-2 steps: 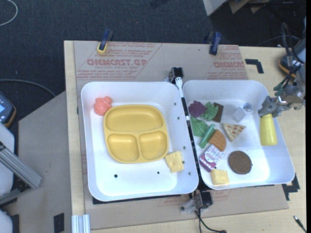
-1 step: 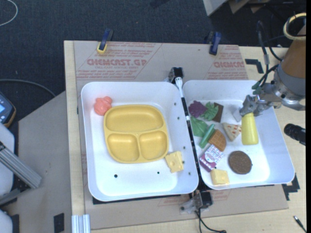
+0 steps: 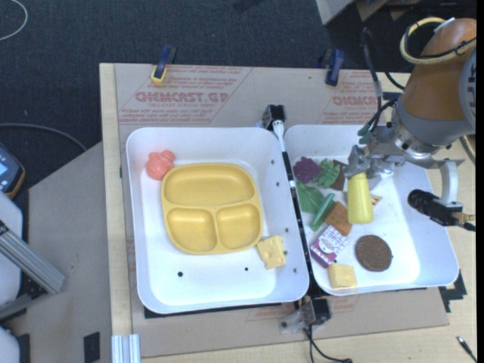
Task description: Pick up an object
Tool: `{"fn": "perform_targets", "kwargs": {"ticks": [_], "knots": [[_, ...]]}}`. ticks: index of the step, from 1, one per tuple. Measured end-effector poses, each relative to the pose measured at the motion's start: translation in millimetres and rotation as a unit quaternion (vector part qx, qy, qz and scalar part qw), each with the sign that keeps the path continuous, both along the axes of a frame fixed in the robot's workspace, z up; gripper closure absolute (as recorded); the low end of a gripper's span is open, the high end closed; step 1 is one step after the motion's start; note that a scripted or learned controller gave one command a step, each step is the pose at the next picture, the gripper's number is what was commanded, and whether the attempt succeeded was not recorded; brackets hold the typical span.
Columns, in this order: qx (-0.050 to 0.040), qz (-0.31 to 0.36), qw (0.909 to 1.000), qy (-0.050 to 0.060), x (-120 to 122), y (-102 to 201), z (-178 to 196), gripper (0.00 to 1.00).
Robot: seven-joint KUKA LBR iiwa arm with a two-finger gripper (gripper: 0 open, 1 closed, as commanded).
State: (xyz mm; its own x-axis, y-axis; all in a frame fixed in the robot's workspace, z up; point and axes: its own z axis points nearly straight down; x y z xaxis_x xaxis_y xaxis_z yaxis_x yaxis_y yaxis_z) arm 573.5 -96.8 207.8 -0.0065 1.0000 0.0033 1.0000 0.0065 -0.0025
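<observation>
My gripper (image 3: 365, 169) hangs over the upper middle of the right bin (image 3: 431, 274). A yellow bottle (image 3: 360, 200) stands upright directly under it. The bottle's top sits between the fingers, which are shut on it. Its lower end overlaps a brown cracker (image 3: 338, 219). Around it lie purple grapes (image 3: 306, 170), green toy vegetables (image 3: 314, 200), a pink packet (image 3: 328, 246), a round brown cookie (image 3: 373, 252) and a small yellow block (image 3: 342, 276).
The left bin (image 3: 144, 271) holds a yellow divided plate (image 3: 212, 206), a pink-orange toy (image 3: 159, 163) at its upper left and a yellow cheese wedge (image 3: 272, 252) near the bins' shared wall. A black fitting (image 3: 429, 204) juts out beside the arm on the right.
</observation>
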Motion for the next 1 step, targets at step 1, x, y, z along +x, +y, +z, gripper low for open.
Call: {"fn": "perform_targets", "kwargs": {"ticks": [1], "knots": [[-0.0007,0.001,1.0,-0.003,14.8,60.9,14.8,1.0]]}}
